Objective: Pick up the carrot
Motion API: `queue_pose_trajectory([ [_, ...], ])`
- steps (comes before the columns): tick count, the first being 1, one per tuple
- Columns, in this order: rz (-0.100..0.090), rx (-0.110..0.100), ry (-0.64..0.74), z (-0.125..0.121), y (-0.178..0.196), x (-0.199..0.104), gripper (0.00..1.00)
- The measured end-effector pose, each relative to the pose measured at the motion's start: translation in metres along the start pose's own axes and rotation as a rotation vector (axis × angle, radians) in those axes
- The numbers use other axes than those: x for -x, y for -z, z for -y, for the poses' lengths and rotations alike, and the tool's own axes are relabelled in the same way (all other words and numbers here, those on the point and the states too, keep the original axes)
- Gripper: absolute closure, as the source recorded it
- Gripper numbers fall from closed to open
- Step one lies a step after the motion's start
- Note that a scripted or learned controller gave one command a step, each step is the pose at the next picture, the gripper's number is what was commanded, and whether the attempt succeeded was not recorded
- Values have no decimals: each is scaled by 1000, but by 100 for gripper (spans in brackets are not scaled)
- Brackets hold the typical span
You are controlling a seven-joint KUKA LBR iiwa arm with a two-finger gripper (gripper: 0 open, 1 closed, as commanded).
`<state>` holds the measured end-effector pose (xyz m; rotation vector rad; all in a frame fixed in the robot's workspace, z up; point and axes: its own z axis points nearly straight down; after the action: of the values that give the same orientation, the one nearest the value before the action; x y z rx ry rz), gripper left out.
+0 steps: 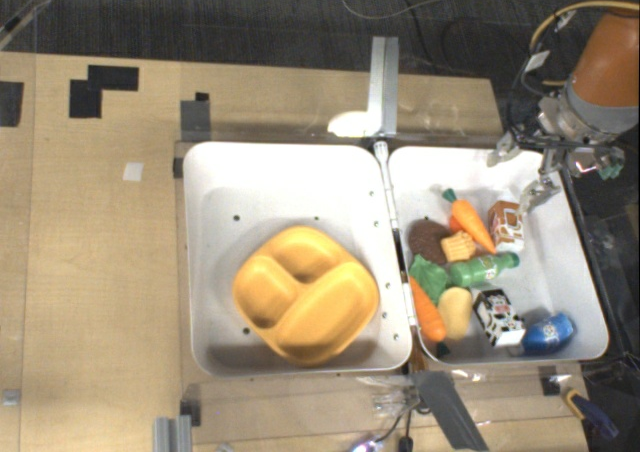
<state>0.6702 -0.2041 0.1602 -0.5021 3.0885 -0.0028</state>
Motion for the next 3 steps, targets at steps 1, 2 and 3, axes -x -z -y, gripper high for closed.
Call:
queue_pose_trajectory([
  [1,7,-6,254,-70,-67,-72,0],
  [2,-1,1,203,-49,-38,-5,0],
  [3,10,-1,202,-49,-26,-1,100],
])
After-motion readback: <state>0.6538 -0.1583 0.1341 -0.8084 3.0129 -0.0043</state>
